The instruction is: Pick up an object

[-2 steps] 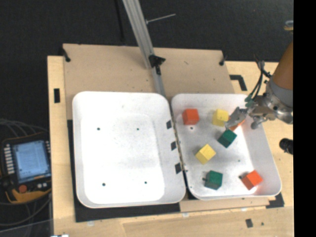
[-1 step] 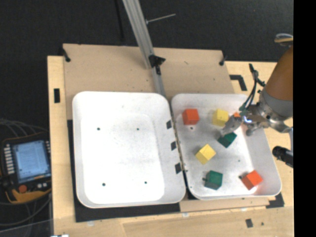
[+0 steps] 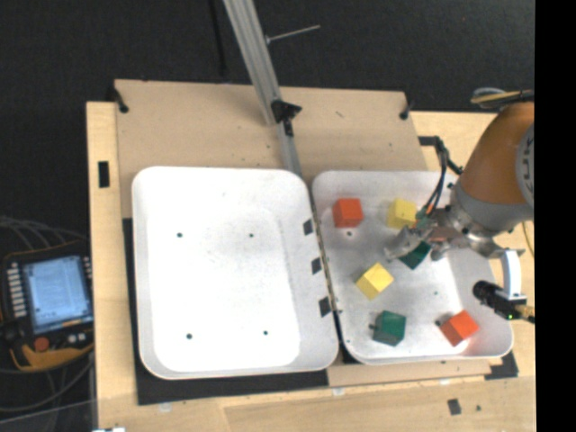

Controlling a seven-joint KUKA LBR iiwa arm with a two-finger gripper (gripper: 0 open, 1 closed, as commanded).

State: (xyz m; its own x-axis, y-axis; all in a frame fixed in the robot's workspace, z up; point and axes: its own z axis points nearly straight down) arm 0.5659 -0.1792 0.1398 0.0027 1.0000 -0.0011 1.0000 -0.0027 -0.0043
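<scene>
The right bin (image 3: 355, 349) holds several small blocks: an orange one (image 3: 348, 211) and a yellow one (image 3: 402, 212) at the back, a second yellow one (image 3: 374, 280) in the middle, a green one (image 3: 390, 328) at the front, and a second orange one (image 3: 459, 328) at the front right. A dark green block (image 3: 416, 257) lies right at the tip of my gripper (image 3: 407, 246), which reaches in low from the right, just in front of the back yellow block. Whether the dark green block is gripped is unclear from here.
The left bin (image 3: 153, 268) lies beside the right one, parted by a narrow rim with black clips (image 3: 317, 265). A grey metal post (image 3: 261, 61) slants up behind the bins. A tablet-like pendant (image 3: 49, 295) sits off the bench at left.
</scene>
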